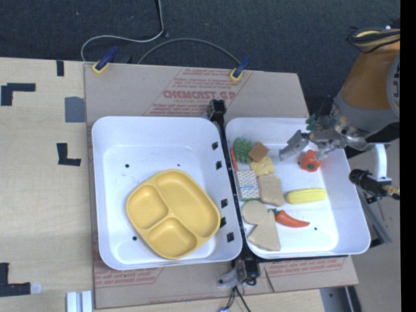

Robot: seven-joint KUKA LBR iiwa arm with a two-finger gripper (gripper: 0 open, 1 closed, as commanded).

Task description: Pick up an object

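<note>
Tool (311,149) beside one tomato (310,162), one corn cob (306,195), one chili (290,220)

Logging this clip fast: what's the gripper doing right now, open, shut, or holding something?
Gripper: over the right bin, with the red tomato-like toy at its fingertips; whether it is open, shut or gripping that toy cannot be told.

A small red tomato-like toy (310,161) lies in the right bin's (351,229) upper right area, just beside the hand (305,143).

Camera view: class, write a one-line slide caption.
Gripper hovers by a tomato in the right bin; yellow tray in the left bin.
</note>
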